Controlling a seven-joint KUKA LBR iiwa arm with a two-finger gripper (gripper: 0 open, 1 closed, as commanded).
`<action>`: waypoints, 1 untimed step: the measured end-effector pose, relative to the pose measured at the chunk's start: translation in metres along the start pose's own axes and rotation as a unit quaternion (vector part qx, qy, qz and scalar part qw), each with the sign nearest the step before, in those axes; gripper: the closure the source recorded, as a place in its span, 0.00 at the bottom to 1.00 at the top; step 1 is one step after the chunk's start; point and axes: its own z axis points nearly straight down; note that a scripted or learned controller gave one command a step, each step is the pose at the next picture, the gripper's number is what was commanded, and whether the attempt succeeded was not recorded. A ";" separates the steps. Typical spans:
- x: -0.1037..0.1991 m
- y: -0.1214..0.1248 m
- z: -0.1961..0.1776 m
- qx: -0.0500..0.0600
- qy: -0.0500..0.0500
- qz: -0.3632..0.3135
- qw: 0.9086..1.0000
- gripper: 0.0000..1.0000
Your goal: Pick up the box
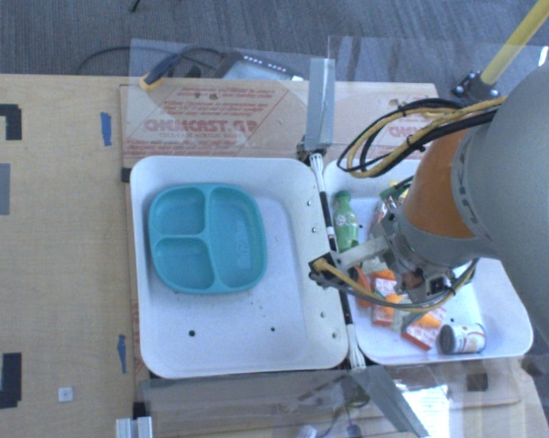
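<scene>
Two white bins lie under me on the worktop (56,245), and my end effector (404,276) is down in the right bin (512,322). How it is set, wide or narrow, I cannot tell; my own wrist hides it. The box (381,307), orange and white, lies just below it among clutter, a green bottle (346,222) to its left, a small jar (462,338) beyond. I judge a good grasp needs centring over the box, clear of its neighbours, before closing.
</scene>
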 end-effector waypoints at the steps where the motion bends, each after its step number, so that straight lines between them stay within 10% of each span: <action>1: 0.062 0.051 -0.001 -0.001 0.001 0.013 1.000 0.00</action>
